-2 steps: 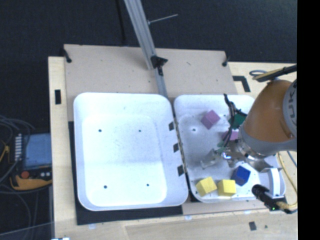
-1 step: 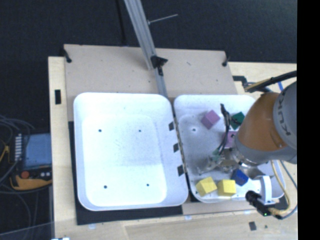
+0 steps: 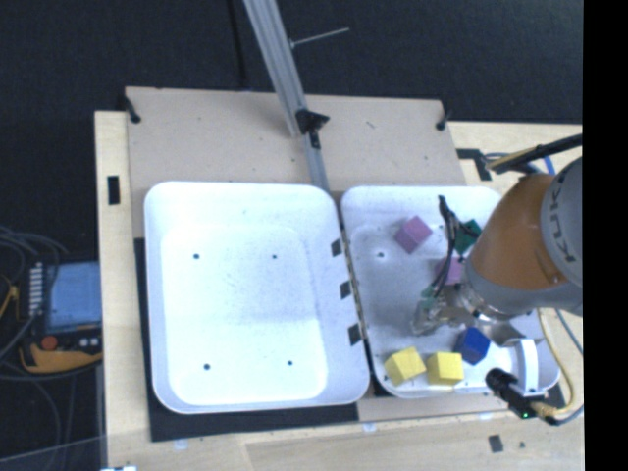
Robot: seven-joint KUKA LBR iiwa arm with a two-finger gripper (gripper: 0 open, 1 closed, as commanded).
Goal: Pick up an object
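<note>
Objects lie loose in the right bin — a purple block at the far end, two yellow blocks and a blue block near. The gripper hangs low mid-bin; whether it grasps anything, I cannot tell. Best to settle squarely over one block — clear of neighbours — before closing.

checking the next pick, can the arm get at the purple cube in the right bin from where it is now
Probably yes. The purple cube lies alone on open bin floor in the right bin, with nothing on or against it, just up the view from the gripper, away from the yellow blocks.
</note>
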